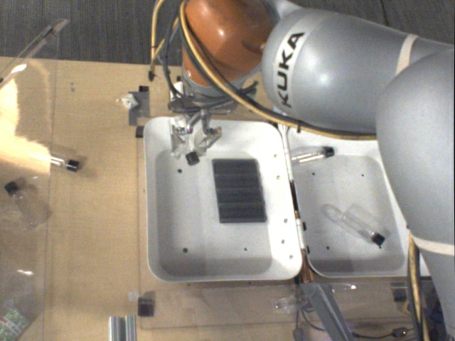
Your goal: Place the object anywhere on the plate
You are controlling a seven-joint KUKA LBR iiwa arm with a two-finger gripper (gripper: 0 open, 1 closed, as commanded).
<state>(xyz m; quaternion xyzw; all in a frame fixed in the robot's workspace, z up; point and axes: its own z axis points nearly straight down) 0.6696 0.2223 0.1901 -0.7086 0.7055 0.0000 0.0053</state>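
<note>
The plate [239,190] is a dark ribbed rectangle lying flat in the middle of the left bin [163,247]. My gripper [192,146] hangs over that bin's far left corner, up and to the left of the plate. Its fingers [178,137] converge on a small clear tube with a black cap [192,159], and the cap pokes out just below the tips. The tube is off the plate, about a cap's width from the plate's far left corner. The orange band and grey wrist hide the gripper's upper part.
The right bin [341,265] holds two clear black-capped tubes, one at its far edge [313,154] and one near its middle [354,223]. Another tube [62,163] and a loose cap [11,187] lie on the wooden bench to the left. The arm covers the top right.
</note>
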